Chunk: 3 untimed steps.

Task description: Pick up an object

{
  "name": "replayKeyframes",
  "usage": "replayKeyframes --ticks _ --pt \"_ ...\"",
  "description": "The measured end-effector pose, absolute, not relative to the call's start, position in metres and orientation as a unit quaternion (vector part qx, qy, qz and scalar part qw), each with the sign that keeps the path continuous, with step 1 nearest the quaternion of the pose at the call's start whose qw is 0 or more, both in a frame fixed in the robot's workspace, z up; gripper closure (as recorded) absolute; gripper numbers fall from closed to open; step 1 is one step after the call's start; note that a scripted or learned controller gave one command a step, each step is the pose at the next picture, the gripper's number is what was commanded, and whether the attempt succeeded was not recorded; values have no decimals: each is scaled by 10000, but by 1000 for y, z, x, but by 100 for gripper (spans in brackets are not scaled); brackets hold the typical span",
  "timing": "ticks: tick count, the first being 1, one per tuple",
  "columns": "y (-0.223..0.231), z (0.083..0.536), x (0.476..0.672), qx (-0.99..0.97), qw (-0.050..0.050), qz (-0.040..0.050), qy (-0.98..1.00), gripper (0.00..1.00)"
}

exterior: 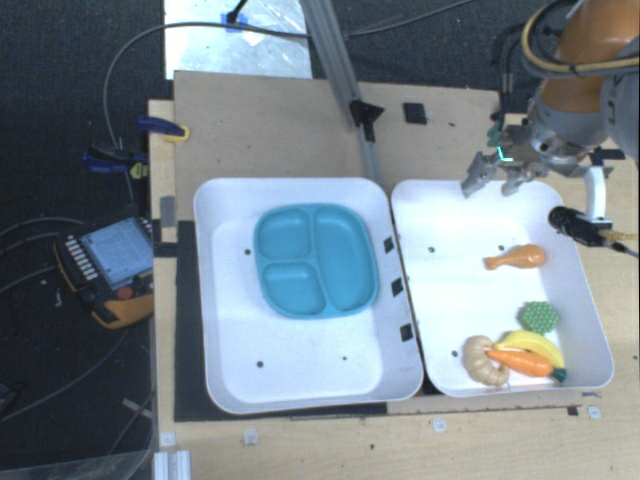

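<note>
Nearest the camera, along the front edge of the right bin, a small cluster of toy foods is lying packed together: a knobbly tan ginger root, an orange carrot lying across it, a yellow banana arching just behind, and a green broccoli head sitting just beyond the banana. These four are touching or nearly touching, so any one of them would be awkward to single out.

A little farther back in the same bin, a toy chicken drumstick is lying on its own, well apart from the cluster. Its long axis is running roughly left to right across the view, thin bone end to the left, plump end to the right. In the left bin, a blue divided plate is sitting alone toward the back.

Farther still, over the rear rim of the right bin, the hand is hanging with its two fingers spread apart and nothing between them. The grey arm with its orange band is reaching in from the right above it.

The drumstick looks the likeliest target: it is lying forward of the hand and slightly to its right, the closest object to it. Since the drumstick is lying crosswise, the fingers would probably need to be closing across its narrow width, front to back, not along its length. Nothing is lifted yet.
</note>
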<state>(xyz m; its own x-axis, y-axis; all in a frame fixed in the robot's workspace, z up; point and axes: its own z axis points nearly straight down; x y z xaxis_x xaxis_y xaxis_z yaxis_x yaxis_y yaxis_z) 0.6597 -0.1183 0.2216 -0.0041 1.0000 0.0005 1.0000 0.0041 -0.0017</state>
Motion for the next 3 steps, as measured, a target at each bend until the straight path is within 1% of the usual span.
replayKeyframes --ticks 1,2,3 --pt "-118 223 660 -7055 -6 -6 -7087 0" --pt "-119 162 665 -7057 2 7 -7085 0" --pt "-118 120 662 -7062 -2 3 -7080 0"
